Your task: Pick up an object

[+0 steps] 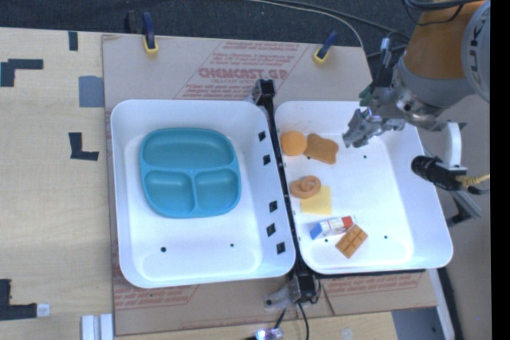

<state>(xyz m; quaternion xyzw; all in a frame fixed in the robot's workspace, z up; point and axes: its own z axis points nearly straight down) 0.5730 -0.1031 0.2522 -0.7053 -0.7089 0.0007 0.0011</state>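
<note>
My gripper (355,136) hangs over the back of the right bin (398,179), just right of a brown bread-like piece (322,148). Nothing shows between its fingers. An orange ball (293,142) lies left of the bread. Further forward lie a small brown donut (304,187) on a yellow block (317,202), a red, white and blue tube (331,226) and a brown waffle piece (351,241).
The left bin (127,195) holds a blue divided plate (190,171). A black divider with clips runs between the two bins (275,179). Yellow clamps (150,42) hold the cardboard base at the back. The right bin's right half is bare white floor.
</note>
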